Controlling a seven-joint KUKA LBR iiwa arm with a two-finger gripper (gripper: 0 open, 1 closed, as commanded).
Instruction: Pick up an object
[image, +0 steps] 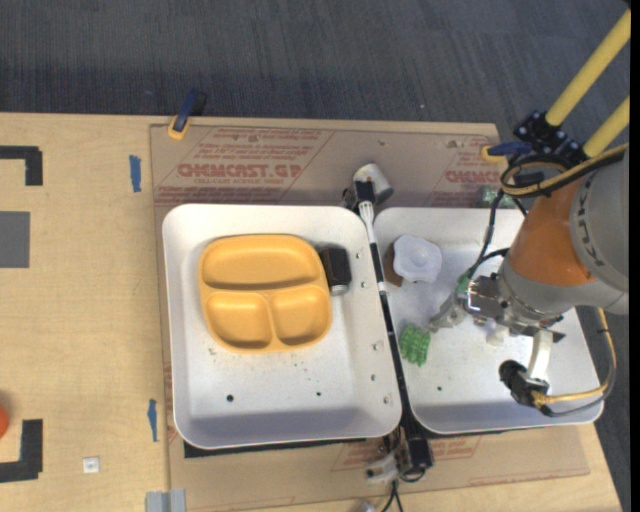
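Objects to pick from lie in the right bin, where the gripper reaches in from the right. The gripper's metal end points left, low over the bin floor, at a spot between a green piece just below and left of it and a white cup-like item above and left of it. Whether it touches either one cannot be told, nor how far it is spread, since that part is small and blurred; nothing can be made out held in it.

Behind the gripper, the grey wrist block and the orange band of the arm cover much of the bin's right half. A black cable loops down along the arm, and a black fitting with a yellowish hose hangs near the bin's lower right.

A small brown bit sits beside the white item, close to the divide between the bins. In the left bin, well apart from the gripper, a yellow three-compartment tray lies flat, with a dark block touching its right edge. Both bins rest on a cardboard sheet on the wooden bench.
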